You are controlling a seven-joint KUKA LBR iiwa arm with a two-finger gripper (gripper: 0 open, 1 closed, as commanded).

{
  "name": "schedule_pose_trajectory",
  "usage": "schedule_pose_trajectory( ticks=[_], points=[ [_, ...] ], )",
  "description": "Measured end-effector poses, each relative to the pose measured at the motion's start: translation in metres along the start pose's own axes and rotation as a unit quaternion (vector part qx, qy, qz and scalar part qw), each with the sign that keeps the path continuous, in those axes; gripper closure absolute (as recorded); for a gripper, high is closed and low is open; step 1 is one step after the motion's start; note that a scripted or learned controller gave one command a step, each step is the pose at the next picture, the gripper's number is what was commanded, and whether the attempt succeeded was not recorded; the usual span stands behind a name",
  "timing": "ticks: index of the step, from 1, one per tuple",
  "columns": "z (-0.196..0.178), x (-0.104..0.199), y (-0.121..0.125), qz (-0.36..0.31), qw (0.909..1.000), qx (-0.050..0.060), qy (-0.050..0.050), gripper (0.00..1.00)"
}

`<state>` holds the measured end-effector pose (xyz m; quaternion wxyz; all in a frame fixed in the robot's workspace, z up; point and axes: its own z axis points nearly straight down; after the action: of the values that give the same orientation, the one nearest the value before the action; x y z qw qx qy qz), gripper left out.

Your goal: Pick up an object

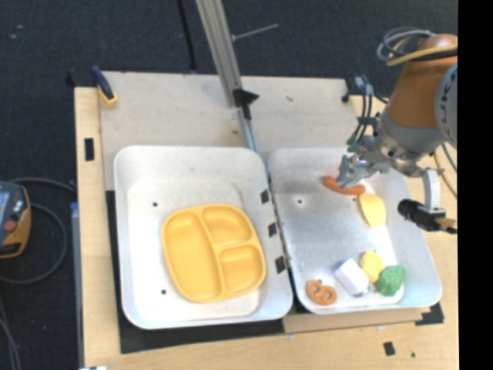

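The grey arm (420,110), with its orange band, reaches in from the right and hangs over the far part of the right bin (308,230). Its gripper (353,177) sits directly above a thin orange-red carrot-like piece (341,186), which lies on the bin floor near the far right. Whether the jaws are apart or together cannot be told, and it is unclear whether they touch the piece.

Just right of and nearer than that piece lies a pale yellow lemon-shaped object (373,210). Along the near edge of the same bin sit an orange pretzel (321,292), a white block (351,277), a small yellow item (371,265) just beside the block, and a green broccoli-like toy (390,280) at the near right corner.

The left bin (139,176) holds a yellow divided tray (212,250) with three compartments, lying flat toward the near right of that bin.

Both bins rest side by side on the tan surface (166,102). A metal post (221,41) rises from the far side of it.
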<state>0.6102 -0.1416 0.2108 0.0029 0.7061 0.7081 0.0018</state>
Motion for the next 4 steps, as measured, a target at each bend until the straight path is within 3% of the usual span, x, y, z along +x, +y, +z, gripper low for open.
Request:
schedule_pose_trajectory(
  ticks=[1, 2, 4],
  points=[
    [-0.021, -0.002, 0.001, 0.000, 1.0000, 0.001, 0.000, 1.00],
    [-0.028, 0.058, -0.013, -0.002, 1.0000, 0.002, 0.002, 1.00],
    [-0.019, 0.143, -0.043, -0.002, 1.0000, 0.003, 0.001, 1.00]
  ],
)
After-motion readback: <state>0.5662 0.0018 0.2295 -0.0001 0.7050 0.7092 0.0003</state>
